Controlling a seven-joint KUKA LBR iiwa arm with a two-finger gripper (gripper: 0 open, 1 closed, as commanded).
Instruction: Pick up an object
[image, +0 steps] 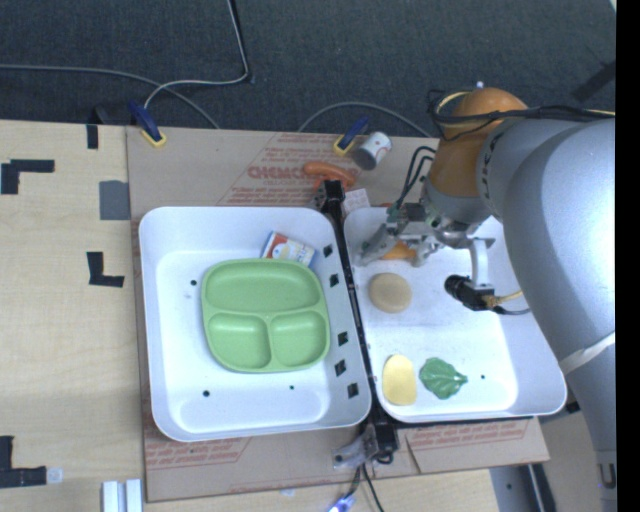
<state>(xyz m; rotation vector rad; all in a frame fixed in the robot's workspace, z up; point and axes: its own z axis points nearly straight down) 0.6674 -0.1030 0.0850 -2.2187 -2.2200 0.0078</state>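
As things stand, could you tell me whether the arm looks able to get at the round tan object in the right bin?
Probably yes. The gripper is low in the right bin, just above the round tan object in the picture, and nothing lies on or against that object.

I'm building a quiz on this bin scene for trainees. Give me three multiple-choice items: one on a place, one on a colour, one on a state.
1. Where does the divided plate lie?
A. left bin
B. right bin
C. on the bench outside the bins

2. What colour is the leafy item in the right bin?
A. red
B. green
C. blue

3. How does the divided plate lie?
A. upside down
B. on its edge
C. flat, compartments facing up

Answers:
1 A, it sits in the middle of the left bin.
2 B, it is green, beside the yellow piece.
3 C, its three compartments are open to the camera.
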